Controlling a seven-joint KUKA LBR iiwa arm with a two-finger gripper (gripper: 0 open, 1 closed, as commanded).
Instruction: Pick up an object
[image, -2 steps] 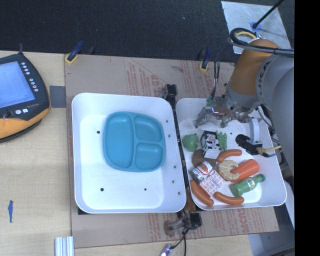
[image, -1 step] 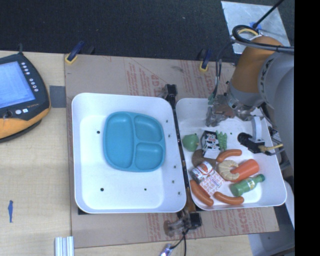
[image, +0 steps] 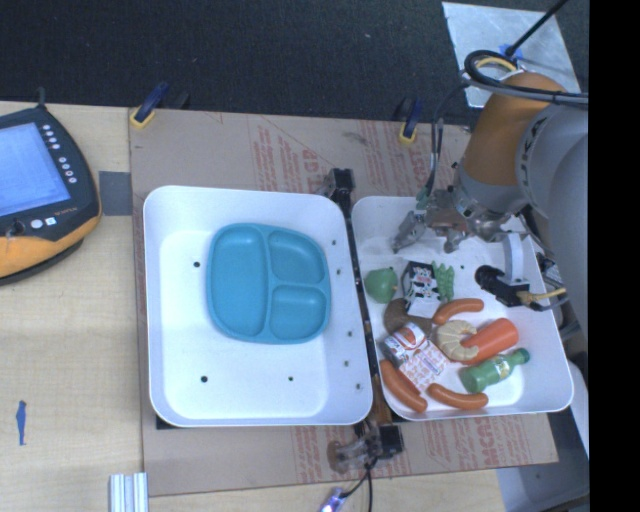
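gripper (image: 432, 228) sits over the back of the right bin (image: 385, 215), fingers spread, nothing between them. Toys piled in front of it: carrot (image: 490, 338), green bottle (image: 492, 372), sausages (image: 401, 387), green pepper (image: 380, 284). Blue plate (image: 268, 283) in left bin (image: 170, 300)

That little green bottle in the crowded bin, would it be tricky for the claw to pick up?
Probably. The green bottle lies on its side, so its round body might roll if nudged. It looks like smooth plastic, likely light and slippery. The carrot sits close against it, leaving little room.
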